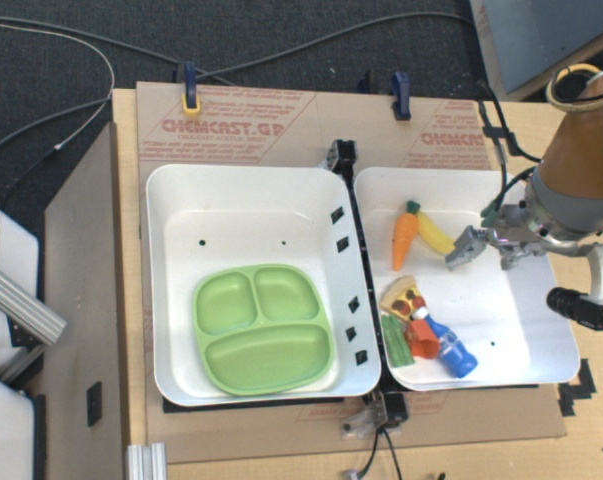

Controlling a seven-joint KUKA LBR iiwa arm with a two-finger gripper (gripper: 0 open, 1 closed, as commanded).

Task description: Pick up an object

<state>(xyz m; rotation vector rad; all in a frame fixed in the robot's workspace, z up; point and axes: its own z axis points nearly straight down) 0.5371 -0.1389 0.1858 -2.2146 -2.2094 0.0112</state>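
Observation:
In the right bin (541, 308) lie several toys. An orange carrot (405, 238) with a green top lies beside a yellow piece (436, 236) at the bin's upper left. At the lower left a pizza slice (401, 298), a red piece (422, 341), a green piece (396, 345) and a blue bottle (453, 352) are bunched together. My gripper (487, 250) hangs over the bin's middle, just right of the yellow piece. It is open with nothing between its fingers. Its left finger (463, 248) is close to the yellow piece's end.
The left bin (171, 268) holds a green divided plate (264, 328). A black divider with clips (353, 268) runs between the bins. Clamps (190, 90) pin the cardboard at the back. The arm's orange band (581, 148) rises at the right.

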